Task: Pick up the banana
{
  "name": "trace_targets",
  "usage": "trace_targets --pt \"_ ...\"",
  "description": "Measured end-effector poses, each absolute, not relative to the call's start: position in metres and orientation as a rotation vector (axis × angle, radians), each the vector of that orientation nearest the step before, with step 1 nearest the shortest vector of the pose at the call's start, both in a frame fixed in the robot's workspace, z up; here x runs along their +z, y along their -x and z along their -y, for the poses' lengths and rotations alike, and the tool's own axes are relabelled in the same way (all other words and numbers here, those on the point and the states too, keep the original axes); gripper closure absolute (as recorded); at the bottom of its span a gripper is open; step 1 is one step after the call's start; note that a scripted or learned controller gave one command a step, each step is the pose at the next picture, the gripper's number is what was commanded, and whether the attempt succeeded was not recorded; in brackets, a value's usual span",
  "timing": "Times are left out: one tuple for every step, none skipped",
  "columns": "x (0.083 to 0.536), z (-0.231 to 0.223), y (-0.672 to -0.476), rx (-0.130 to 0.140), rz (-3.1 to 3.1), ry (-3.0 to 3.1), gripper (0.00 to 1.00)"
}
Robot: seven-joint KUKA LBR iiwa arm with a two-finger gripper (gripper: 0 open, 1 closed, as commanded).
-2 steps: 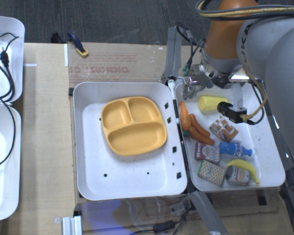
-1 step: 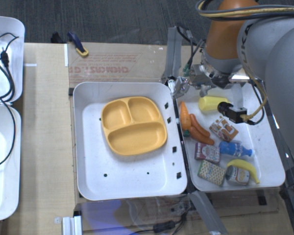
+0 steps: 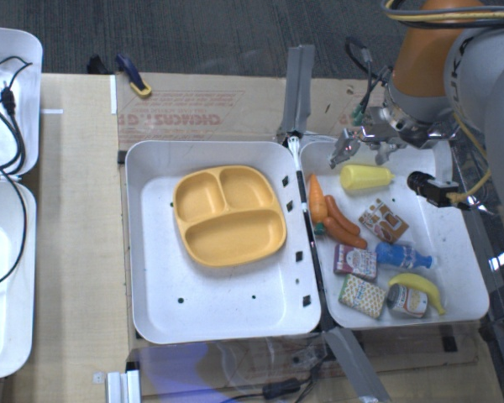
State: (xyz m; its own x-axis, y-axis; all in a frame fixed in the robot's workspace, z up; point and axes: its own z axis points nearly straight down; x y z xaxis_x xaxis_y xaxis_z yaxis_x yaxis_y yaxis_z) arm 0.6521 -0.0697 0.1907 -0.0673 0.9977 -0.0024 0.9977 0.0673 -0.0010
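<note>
The banana (image 3: 426, 287) is yellow and curved. It lies in the front right corner of the right bin (image 3: 466, 225), resting partly over a small round can (image 3: 408, 303). My gripper (image 3: 365, 147) hangs over the back of that bin, far from the banana and just above a pale yellow object (image 3: 366, 176). Its fingers stand apart and hold nothing.
In the right bin lie a carrot (image 3: 317, 198), orange sausages (image 3: 344, 226), a blue bottle (image 3: 403, 256) and three snack packets (image 3: 383, 221) (image 3: 355, 261) (image 3: 361, 296). A yellow divided plate (image 3: 231, 213) sits in the left bin (image 3: 151, 250). A metal divider (image 3: 299, 91) stands between the bins.
</note>
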Motion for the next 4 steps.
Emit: trace_targets --pt "0.121 0.117 -0.658 -0.004 -2.278 -2.162 0.00" --pt "0.091 0.148 -0.643 -0.004 -2.259 -2.185 0.00" --pt "0.099 0.149 -0.642 -0.011 -2.262 -2.188 1.00" --pt "0.087 0.104 -0.649 -0.052 -1.936 -2.499 1.00"
